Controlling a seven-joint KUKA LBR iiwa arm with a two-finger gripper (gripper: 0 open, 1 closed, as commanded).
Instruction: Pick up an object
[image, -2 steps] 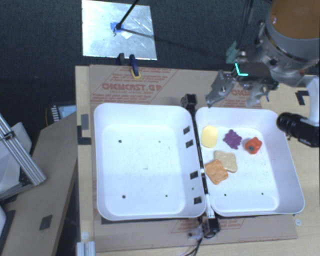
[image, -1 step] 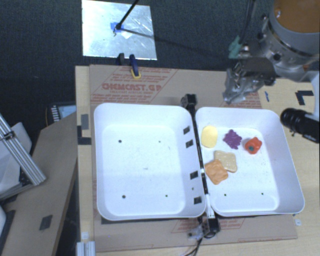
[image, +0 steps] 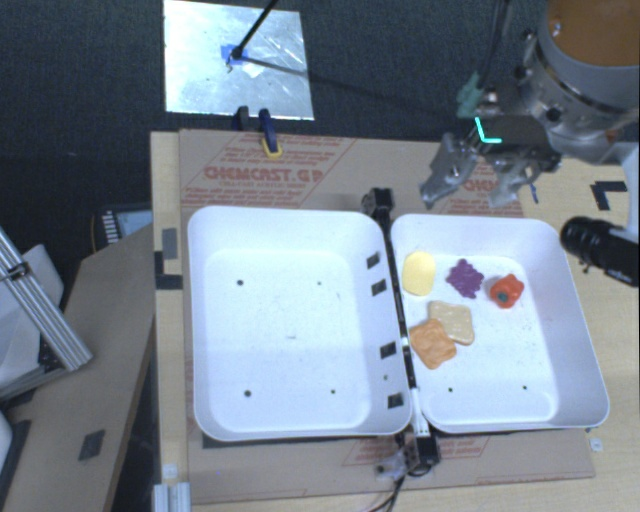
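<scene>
From the camera view we see the hand (image: 477, 183) hanging above the far edge of the right bin (image: 560, 400), its two fingers spread apart with nothing between them. In that bin's far left part lie five things close together: a yellow piece (image: 419, 271), a purple cluster (image: 464, 277), a red piece (image: 506, 290), a tan slice (image: 453, 320) and an orange slice (image: 433, 345) touching it. The left bin (image: 290, 320) sits beside it on the desk (image: 100, 330).

Five small items are lying in the right bin (image: 570, 330): yellow lemon (image: 419, 271), purple grape cluster (image: 464, 278), red-orange pepper (image: 506, 290), tan toast (image: 452, 321) overlapping an orange piece (image: 432, 346).
</scene>
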